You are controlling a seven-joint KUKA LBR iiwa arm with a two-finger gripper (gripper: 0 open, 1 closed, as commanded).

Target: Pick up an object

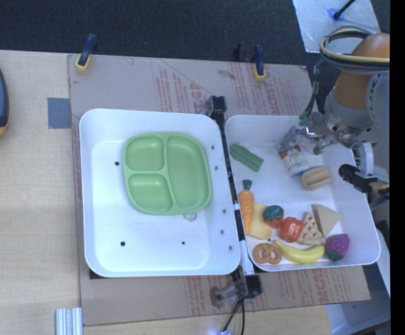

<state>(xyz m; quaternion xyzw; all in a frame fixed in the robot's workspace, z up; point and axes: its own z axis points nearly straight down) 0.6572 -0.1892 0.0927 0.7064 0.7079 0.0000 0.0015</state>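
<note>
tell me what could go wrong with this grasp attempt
The gripper sits by the packet, with the bread right beside it; a close could nudge both and grip neither. It also works near the right bin's back wall, so it may scrape the rim.

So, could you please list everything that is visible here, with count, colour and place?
bins: 2, white, side by side on the bench, left bin, right bin
divided plate: 1, green, in left bin
green vegetable piece: 1, green, right bin, upper left
carrot: 1, orange, right bin, left wall
cheese wedge: 1, yellow, beside carrot
tomato: 1, red, right bin, centre
pretzel: 1, brown, front left corner
banana: 1, yellow, front wall
berry: 1, magenta, front right corner
bread roll: 1, tan, right side
pouch: 1, white and red, under end effector
clamps: 2, blue and yellow, bench back edge
end effector: 1, grey, above pouch
</note>
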